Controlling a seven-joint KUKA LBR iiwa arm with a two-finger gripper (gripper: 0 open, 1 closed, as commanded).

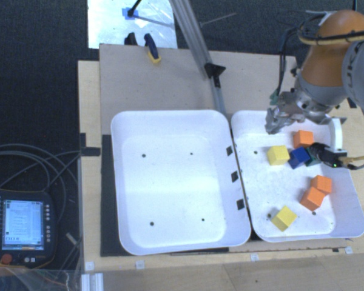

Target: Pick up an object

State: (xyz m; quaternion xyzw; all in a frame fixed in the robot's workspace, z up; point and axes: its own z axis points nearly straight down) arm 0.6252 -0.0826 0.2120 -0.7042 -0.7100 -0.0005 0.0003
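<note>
The right bin [346,223] holds several small blocks. A yellow block [278,155] lies near its middle, a blue block [299,157] sits right beside it, and an orange block [303,139] rests just behind them. Two more orange blocks [316,193] sit together toward the right side, and another yellow block [284,217] lies near the front. My gripper [275,125] hangs over the back of the right bin, a little behind and left of the yellow block, with nothing visibly between its fingers.
The left bin [170,180] stands beside the right one, with black clips along the shared edge. A slanted metal pole [194,35] crosses behind the bins. A teach pendant [21,226] with cables lies at the far left.
</note>
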